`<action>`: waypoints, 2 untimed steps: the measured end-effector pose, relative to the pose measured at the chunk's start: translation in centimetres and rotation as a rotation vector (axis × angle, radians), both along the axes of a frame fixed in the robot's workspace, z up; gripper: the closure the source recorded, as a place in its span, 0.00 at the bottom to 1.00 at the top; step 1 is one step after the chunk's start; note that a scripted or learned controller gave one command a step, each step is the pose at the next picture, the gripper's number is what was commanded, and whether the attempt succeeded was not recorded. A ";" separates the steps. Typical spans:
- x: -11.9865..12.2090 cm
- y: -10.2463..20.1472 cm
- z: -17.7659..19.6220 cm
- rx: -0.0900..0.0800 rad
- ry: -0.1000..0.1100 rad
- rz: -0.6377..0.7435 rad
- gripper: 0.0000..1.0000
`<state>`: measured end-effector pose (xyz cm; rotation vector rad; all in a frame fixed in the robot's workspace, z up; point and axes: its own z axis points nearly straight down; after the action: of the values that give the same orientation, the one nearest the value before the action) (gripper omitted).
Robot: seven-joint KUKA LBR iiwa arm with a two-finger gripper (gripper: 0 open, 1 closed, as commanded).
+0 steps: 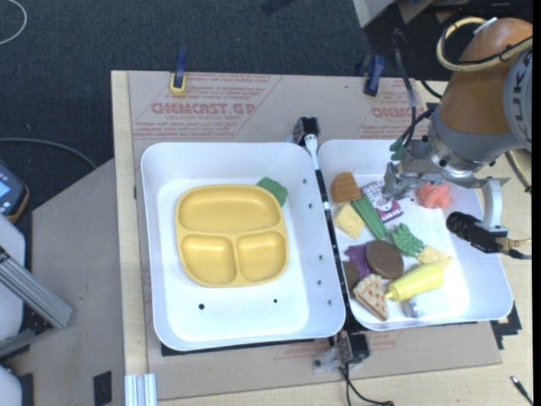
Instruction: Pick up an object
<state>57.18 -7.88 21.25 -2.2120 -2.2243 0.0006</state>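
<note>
Toy food (pixel 390 265) heaped in right bin (pixel 490 299); yellow tray (pixel 230 233) in left bin (pixel 165 252).

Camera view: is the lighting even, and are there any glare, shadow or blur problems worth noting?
Camera view: lighting is bright and fairly even; the white bins look near blown-out, with soft glare on the yellow tray. Shadows are faint and short. Small toy food items in the right bin are soft, so details are hard to read; the gripper is slightly blurred.

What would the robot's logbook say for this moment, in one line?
claw: above right bin, over toy food | grasp: unconfirmed | yellow tray: left bin | pick: pending
</note>
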 end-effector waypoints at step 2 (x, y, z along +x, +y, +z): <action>0.0 9.3 -0.2 -0.001 0.000 0.000 1.00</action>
<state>57.18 1.45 21.03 -2.2127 -2.2244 0.0011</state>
